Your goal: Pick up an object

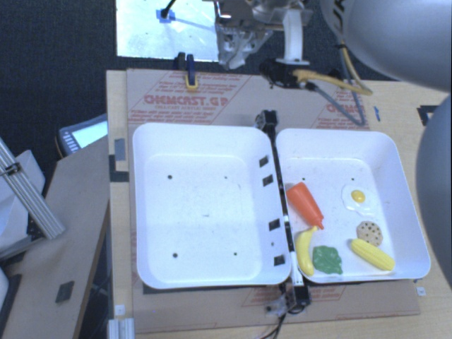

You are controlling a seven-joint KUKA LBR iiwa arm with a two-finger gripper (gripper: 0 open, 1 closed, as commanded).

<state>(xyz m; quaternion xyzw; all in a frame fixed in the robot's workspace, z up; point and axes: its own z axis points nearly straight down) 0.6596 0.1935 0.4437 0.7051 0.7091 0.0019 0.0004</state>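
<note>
Gripper [233, 51] is hanging beyond the bins, fingers' state unclear; carrot [305, 202], banana [305, 251] and corn [372, 254] are lying in the right bin [406, 182]

Arm [395, 27]: I see it cut off by the top and right edges.
Gripper [233, 51]: blurred, I can't read its fingers.
Green toy [327, 259]: too small to name.

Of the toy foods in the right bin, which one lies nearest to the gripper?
The orange carrot. It lies farthest up the right bin, toward the gripper; the egg, banana and others lie lower.
</note>
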